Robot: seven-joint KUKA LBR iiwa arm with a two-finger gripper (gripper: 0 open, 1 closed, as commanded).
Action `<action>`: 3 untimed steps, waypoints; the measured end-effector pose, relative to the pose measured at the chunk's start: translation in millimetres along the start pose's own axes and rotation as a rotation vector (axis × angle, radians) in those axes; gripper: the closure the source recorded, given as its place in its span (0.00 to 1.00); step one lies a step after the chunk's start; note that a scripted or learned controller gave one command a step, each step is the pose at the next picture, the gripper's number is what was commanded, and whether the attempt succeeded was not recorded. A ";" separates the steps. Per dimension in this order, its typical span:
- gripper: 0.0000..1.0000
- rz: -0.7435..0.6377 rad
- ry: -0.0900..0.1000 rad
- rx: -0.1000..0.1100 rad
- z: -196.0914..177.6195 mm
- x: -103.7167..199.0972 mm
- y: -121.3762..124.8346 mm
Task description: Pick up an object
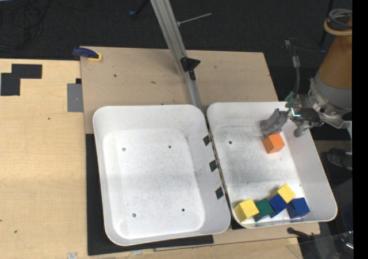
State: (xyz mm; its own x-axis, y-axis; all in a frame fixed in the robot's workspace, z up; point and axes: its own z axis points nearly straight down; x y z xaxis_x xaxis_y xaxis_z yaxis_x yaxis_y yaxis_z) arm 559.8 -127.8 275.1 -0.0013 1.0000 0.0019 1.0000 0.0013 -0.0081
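Observation:
An orange cube (274,143) lies on the floor of the right bin (241,115), toward its far right side. My gripper (285,130) hangs just above it, with the fingers spread apart and open. The left finger (272,121) sits right over the cube's top edge and the right finger (301,130) stands off to the cube's right. The cube is not between them. In the near right corner of the same bin lies a cluster of blocks: a yellow one (248,209), a green one (264,208), a blue one (298,207) and others.
The left bin (115,117) stands beside the right one, joined by black clips (213,164). An aluminium rail (169,27) rises at a slant behind the bins. The arm's orange band (338,59) is at the right edge.

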 end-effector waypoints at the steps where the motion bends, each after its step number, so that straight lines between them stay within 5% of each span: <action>1: 0.00 0.003 -0.001 -0.005 -2.5 -1.1 0.5; 3: 0.00 0.002 0.001 0.003 113.5 -7.3 -10.6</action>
State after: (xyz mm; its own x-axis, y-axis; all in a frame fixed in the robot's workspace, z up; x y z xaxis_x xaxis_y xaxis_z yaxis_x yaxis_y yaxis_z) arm 548.3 -134.9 161.7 0.0004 1.0000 0.0025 0.9999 -0.0004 -0.0106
